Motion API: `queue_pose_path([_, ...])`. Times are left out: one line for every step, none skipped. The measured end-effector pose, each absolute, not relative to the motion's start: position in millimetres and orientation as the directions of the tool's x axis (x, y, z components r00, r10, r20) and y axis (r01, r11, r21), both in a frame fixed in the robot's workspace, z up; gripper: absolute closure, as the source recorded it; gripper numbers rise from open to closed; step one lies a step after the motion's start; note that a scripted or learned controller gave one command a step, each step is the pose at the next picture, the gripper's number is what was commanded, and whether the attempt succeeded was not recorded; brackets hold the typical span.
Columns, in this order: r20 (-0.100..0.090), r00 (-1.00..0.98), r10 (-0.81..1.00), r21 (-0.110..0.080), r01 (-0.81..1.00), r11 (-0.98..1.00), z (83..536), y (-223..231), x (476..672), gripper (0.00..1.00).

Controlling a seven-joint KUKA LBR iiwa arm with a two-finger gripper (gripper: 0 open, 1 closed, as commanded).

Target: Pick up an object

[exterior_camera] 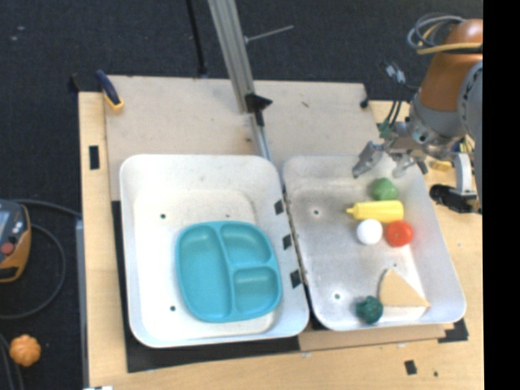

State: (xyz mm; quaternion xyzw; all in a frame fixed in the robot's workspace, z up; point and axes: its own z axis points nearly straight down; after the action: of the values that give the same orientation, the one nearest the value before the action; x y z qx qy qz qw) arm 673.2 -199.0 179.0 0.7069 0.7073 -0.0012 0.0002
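Seen from above, nearest the camera: a small orange ball (24,348) on the floor at lower left, beside the bench (187,112). Just left of the bench, a dark device with an orange edge (11,240), cable trailing.

On the bench, two white bins side by side. In the left bin (146,177), a blue divided plate (229,270) lying flat toward the near side. In the right bin (325,218), near its front edge, a dark green lump (369,309) touching a tan wedge (400,289). Farther back, clustered together: a white ball (370,231) touching a red ball (398,233), a yellow bottle-shaped toy (376,210) lying on its side just behind them, and a green round object (384,189) beyond that, close to the far rim.

Poised above the right bin's far rim, just behind the green object: the gripper (388,158), fingers spread apart, nothing between them. Arm entering from the right, orange band above the wrist.

Farther back, a blue-and-yellow clamp (109,90) at the bench's far left corner and a slanted aluminium post (231,43) rising from the far edge.
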Motion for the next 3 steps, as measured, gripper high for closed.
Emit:
queue_pose_path([-0.002,-0.003,1.0,0.003,1.0,0.003,143,-205,680.0,0.0])
queue_pose_path([-0.002,-0.005,1.0,-0.001,1.0,0.005,99,-205,680.0,0.0])
queue_pose_path([-0.007,-0.007,1.0,0.006,1.0,0.008,114,-207,681.8,1.0])
